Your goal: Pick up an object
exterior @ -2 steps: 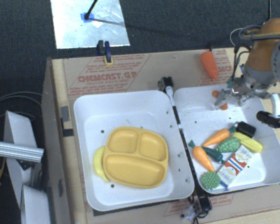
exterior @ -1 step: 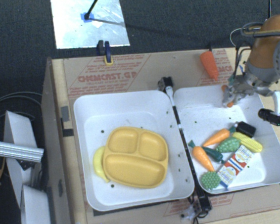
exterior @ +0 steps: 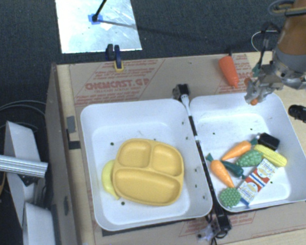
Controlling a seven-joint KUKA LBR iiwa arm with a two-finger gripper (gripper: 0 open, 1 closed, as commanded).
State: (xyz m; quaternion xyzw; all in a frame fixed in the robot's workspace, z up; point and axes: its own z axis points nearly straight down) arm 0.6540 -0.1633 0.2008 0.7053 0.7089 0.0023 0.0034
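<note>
Objects for picking lie in the right bin [exterior: 292,131], clustered toward its near edge: two toy carrots [exterior: 221,172], a yellow corn cob [exterior: 270,156], green pieces and a small carton [exterior: 254,182]. The gripper [exterior: 255,98] hangs at that bin's far right corner, just above the rim, with something small and orange at its tip; whether the claw is clamped on it or merely beside it cannot be told. Another orange carrot-like toy [exterior: 228,70] rests on the bench beyond the bin. The left bin [exterior: 99,152] carries a yellow divided plate [exterior: 147,171]. Judging by this, the pick is at best unconfirmed, and lifting clear remains.
</note>
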